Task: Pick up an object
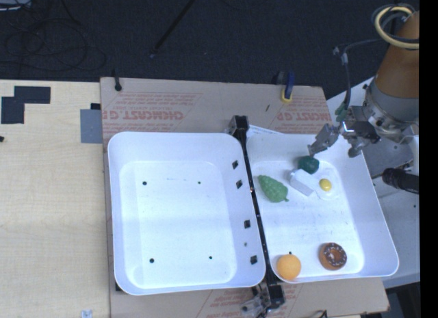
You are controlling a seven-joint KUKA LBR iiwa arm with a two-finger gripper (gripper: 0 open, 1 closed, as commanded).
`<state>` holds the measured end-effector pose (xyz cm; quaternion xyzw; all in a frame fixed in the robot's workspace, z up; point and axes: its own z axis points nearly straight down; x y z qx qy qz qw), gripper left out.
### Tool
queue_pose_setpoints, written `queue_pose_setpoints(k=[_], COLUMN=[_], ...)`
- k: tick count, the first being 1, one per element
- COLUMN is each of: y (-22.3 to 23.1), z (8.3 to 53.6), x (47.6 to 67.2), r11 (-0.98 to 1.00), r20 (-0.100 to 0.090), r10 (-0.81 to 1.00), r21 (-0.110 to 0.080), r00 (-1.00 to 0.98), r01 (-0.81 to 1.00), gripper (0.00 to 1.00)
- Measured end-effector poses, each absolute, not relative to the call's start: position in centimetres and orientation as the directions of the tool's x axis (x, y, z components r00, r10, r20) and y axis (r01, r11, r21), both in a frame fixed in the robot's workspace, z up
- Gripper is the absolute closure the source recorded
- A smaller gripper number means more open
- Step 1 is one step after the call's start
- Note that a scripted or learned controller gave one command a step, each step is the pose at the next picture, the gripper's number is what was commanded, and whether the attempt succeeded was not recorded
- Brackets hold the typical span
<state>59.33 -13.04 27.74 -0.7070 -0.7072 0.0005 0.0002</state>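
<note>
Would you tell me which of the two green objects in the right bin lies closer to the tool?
The dark green object, just below the tool; the lighter leafy one lies farther left.

Red print on the cardboard sheet (205, 104) under the bins, seen upside down, reads roughly "CHEMCRZT, G.P."

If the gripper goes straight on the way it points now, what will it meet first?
Probably the dark green object, just below and left of the gripper. Depth is unclear from above, so the height gap cannot be judged.
</note>
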Motion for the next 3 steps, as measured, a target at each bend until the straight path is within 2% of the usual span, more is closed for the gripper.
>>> queue_pose_setpoints(k=[1,2,3], y=[-19.4,-21.4,-21.4], z=[21.1,14.1,24.9], x=[59.0,54.1,58.6], r11=[-0.005,-0.003,0.003], r20=[-0.001,0.003,-0.004], r10=[1.0,1.0,1.0], r21=[-0.008,-0.01,0.01], r00=[0.005,0.003,-0.003], r01=[1.0,1.0,1.0], gripper=[0.0,0.0,0.0])
